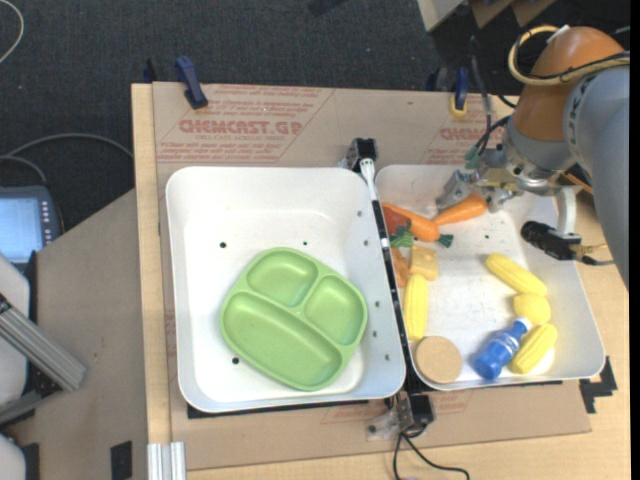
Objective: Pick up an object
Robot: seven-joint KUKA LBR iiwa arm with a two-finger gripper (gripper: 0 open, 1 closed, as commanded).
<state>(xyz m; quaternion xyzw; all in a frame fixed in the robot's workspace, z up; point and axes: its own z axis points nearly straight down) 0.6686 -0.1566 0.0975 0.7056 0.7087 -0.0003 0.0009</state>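
You have two white bins side by side on the surface (250, 118). The left bin (200, 208) holds a green divided plate (292, 316), lying flat toward its near edge. The right bin (575, 298) carries the small things. The gripper (472, 190) is low over the far edge of the right bin, near its far left corner, and its fingers look closed on the thick end of an orange carrot (462, 210); the carrot lies slanted, its tip pointing toward the bin's left wall. A second carrot (412, 223) with a green top sits just beside it, against the left wall. Below that you see a pale yellow block (426, 263) and a corn cob (416, 306) running along the left wall. A round tan disc (438, 359) rests at the near left corner, touching a blue bottle (497, 350). Three more yellow pieces lie toward the right wall: one (515, 273) slanted at mid-bin, one (532, 308) below it, one (535, 348) beside the bottle near the near edge.
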